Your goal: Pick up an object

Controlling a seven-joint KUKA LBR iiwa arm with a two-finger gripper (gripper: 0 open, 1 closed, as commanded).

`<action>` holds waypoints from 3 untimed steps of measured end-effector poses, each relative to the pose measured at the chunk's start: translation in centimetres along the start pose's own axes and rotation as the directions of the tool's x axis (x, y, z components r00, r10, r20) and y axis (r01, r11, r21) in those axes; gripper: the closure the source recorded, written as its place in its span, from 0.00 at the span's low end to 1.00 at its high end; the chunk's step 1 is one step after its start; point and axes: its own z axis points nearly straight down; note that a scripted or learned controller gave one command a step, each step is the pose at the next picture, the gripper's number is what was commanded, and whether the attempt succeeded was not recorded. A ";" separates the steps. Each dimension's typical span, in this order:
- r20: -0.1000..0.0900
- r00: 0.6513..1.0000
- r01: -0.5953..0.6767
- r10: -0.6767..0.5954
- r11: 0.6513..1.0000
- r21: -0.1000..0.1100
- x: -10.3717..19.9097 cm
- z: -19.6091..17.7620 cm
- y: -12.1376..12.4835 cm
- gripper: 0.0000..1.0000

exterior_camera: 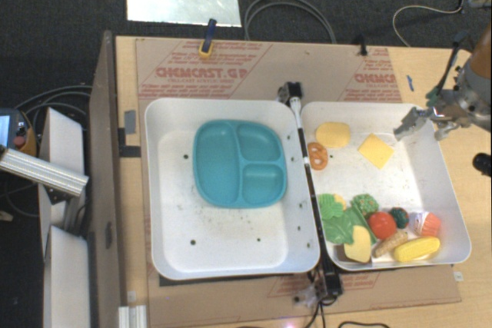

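The right bin [446,188] holds toy food. A yellow round piece [333,135] and a yellow cheese square [376,151] lie toward its back. An orange pretzel [317,156] sits by the left wall. At the front are a green lettuce leaf [334,215], broccoli [364,203], a red tomato [382,224] and a yellow oblong fruit [416,248]. My gripper [425,126] hangs over the bin's back right corner, right of the cheese square. It is open, with nothing between its fingers.
The left bin [173,242] carries a teal divided plate [238,164]. A black divider clamp [291,94] sits between the bins at the back. Cables loop behind the bench. A metal rail [42,171] lies at the far left.
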 end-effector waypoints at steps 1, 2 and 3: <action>-0.004 1.000 0.004 -0.004 1.000 0.010 3.3 12.6 1.8 0.00; -0.003 1.000 -0.005 0.005 1.000 0.007 3.5 13.1 -6.0 0.00; -0.004 1.000 0.006 -0.006 1.000 0.000 10.5 13.6 -5.3 0.00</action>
